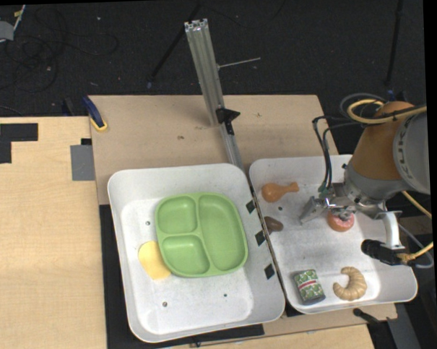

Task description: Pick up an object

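My gripper (324,213) hangs low over the right bin (309,254), near its upper middle. Its fingers stand apart, one silver finger (308,212) slanting down to the left. A small round red-pink object (342,222) lies on the bin floor right at the other finger, and I cannot tell whether they touch. Nothing is held between the fingers. An orange drumstick (278,191) lies left of the gripper, with a small brown piece (273,223) below it. A green can (308,285) and a tan croissant (351,283) rest near the front edge.
The left bin (136,282) holds a green divided plate (201,234) and a yellow piece (153,260) at its left side. An upright metal post (209,84) stands behind the bins. Cables (324,147) loop down beside the arm.
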You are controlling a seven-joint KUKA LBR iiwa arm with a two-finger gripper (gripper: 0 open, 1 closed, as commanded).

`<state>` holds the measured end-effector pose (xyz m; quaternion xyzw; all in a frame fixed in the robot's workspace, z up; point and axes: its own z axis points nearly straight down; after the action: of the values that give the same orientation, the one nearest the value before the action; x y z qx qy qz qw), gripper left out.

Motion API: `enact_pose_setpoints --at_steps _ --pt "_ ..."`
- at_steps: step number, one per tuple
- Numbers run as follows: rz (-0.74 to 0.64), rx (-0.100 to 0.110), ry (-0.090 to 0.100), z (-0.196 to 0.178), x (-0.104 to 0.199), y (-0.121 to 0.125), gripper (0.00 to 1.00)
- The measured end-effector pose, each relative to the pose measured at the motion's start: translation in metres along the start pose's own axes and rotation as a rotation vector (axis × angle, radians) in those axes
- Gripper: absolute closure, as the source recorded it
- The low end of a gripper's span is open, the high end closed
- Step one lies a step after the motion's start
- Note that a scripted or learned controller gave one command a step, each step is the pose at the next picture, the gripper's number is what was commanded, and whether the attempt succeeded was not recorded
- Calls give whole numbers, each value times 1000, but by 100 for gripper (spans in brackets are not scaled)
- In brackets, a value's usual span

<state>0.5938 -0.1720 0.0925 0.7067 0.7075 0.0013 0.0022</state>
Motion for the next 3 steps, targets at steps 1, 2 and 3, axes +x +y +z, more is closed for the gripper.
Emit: enact_pose_setpoints --at_steps 1,2,3 --pt "3 -13 -13 -14 -5 2 100" --pt "0 3 1 -67 -2 13 100" --pt "0 1 0 -120 -3 14 100"
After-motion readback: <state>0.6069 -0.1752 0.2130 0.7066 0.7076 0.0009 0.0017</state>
